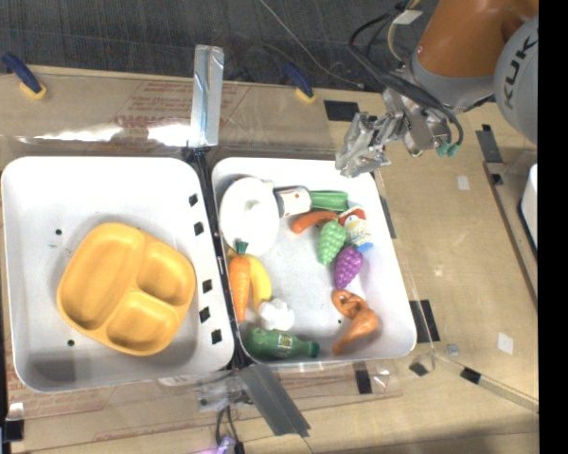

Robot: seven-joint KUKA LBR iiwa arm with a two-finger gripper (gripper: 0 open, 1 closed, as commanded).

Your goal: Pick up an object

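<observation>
From the camera view above the counter (454, 253), the claw (363, 149) hangs over the far right corner of the right bin (398, 282), just outside its rim, and it carries nothing. Its metal fingers blur together, so I cannot tell whether they are apart or together.

The things to pick from all lie in the right bin, packed close. A white round lid or cup (247, 211) sits at the far left. Beside it are a green pepper-like piece (328, 199), an orange piece (311, 220), a green grape bunch (331, 241), a purple grape bunch (347, 267) and a small red-and-blue figure (356, 223). Nearer the camera lie a carrot (239, 282) touching a banana (259, 280), a small white piece (276, 312), a green bottle (279, 345) along the near wall, and an orange drumstick-like toy (356, 322). The left bin (28, 216) holds a yellow divided plate (125, 287).

The main risk, as I judge it, is crowding. A descent among the grapes and the figure could close on two toys at once or push one aside and close on none. The nearest pieces also lie close to the far wall, so a drop from here could strike the rim. The rounded grapes and the bottle may slip out of a two-finger pinch, and the flat white lid offers little to grip.
</observation>
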